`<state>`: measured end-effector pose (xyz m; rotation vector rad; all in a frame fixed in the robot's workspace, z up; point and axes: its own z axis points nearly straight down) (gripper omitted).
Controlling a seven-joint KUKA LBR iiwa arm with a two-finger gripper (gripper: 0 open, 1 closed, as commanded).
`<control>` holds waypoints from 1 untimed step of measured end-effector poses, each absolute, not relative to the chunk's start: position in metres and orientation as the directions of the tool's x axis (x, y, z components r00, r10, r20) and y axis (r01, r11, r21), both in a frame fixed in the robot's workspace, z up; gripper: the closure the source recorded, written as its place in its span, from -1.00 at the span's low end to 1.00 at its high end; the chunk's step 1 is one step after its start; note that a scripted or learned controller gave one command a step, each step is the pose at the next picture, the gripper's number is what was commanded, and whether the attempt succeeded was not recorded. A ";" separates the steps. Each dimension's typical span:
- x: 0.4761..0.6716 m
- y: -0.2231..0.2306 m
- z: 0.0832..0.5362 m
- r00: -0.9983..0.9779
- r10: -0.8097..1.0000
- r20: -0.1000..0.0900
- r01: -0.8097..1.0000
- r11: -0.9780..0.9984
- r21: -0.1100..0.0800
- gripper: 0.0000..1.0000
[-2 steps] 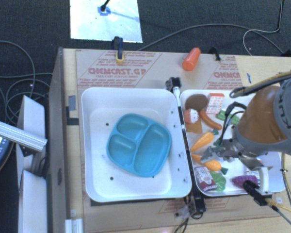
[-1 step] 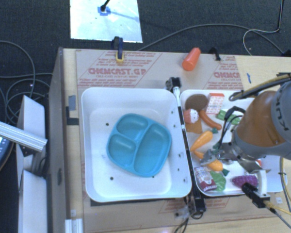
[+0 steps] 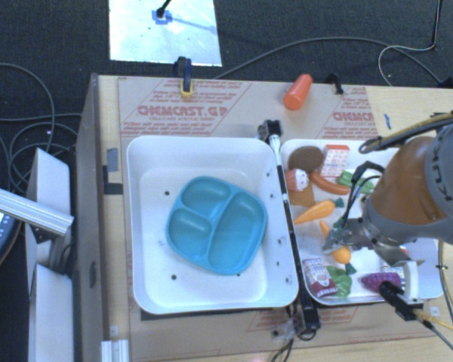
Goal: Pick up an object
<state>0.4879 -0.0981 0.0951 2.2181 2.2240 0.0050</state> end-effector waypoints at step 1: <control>0.543 -0.029 0.185 -0.004 1.000 0.001 1.000 0.004 0.003 1.00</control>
